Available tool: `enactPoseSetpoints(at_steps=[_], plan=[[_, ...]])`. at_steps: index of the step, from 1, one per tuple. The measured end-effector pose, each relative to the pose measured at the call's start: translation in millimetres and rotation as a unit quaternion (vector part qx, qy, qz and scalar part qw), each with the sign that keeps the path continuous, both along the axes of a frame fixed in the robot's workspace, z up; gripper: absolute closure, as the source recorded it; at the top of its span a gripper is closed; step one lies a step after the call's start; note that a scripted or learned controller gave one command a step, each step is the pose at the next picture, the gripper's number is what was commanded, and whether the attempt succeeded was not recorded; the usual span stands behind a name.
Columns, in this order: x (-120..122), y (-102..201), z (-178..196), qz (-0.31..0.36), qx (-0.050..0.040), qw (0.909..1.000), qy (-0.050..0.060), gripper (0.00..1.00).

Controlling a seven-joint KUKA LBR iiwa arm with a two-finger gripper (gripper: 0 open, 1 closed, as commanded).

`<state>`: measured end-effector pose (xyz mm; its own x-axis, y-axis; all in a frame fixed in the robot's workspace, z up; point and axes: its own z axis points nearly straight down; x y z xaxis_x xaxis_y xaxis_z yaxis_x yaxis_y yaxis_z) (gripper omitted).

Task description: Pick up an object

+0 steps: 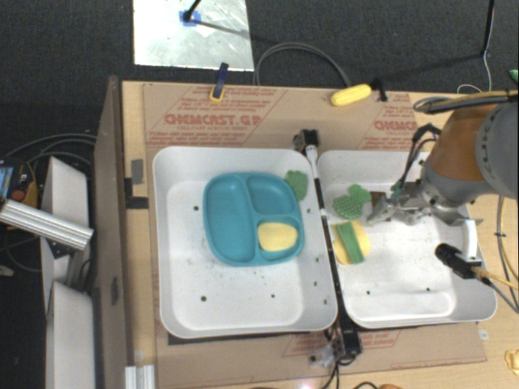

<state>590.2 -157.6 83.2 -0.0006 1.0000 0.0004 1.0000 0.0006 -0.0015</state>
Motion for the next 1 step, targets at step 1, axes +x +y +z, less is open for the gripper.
enactPoseSetpoints(at_steps=[1], plan=[[66.9, -20.0, 1.9, 0.004, 0.0072, 1.0000, 0.000, 0.00]])
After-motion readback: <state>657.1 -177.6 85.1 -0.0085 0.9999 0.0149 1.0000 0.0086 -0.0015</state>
